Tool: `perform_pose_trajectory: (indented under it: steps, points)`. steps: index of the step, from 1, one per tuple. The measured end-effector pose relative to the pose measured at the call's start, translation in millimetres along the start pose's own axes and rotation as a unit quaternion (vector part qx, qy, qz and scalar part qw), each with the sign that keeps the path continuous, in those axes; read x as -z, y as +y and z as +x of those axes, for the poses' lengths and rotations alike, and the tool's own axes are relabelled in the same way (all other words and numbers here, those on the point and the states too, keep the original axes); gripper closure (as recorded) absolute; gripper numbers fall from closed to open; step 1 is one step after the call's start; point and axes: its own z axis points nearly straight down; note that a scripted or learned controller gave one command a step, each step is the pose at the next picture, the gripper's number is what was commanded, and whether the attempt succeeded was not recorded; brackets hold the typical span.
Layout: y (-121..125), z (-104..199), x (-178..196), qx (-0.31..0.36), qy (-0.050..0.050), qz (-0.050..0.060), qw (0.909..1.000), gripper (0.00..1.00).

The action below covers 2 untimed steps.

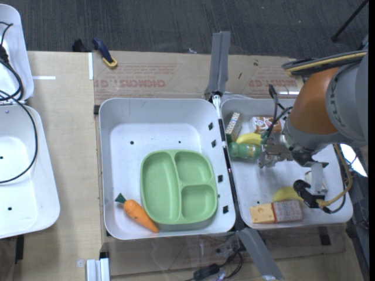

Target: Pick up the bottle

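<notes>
Centrally, the gripper [266, 156] sits low in the right bin [246, 183], just right of the green bottle [244, 151], which lies on its side by the bin's left wall beneath a banana [248, 139]; whether it is open or grasping cannot be told. Left bin [111, 157]: green tray [178, 187], carrot [138, 213]. Front right: cheese [263, 213].

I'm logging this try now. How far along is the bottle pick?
Done: the gripper is down in the right bin, right beside the green bottle. In hand: closing in on it; a grasp isn't visible, and the bottle lies on the bin floor by the banana. Left: grip and lift.
</notes>
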Motion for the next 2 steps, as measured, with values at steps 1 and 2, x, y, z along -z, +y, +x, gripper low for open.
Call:
perform_pose_trajectory:
  steps: [1, 2]
  points:
    - [90, 12, 93, -0.061, -0.001, -0.003, 0.9981, 1.00]
    - [-26, -2, 113, -0.214, 0.000, 0.000, 0.9767, 1.00]
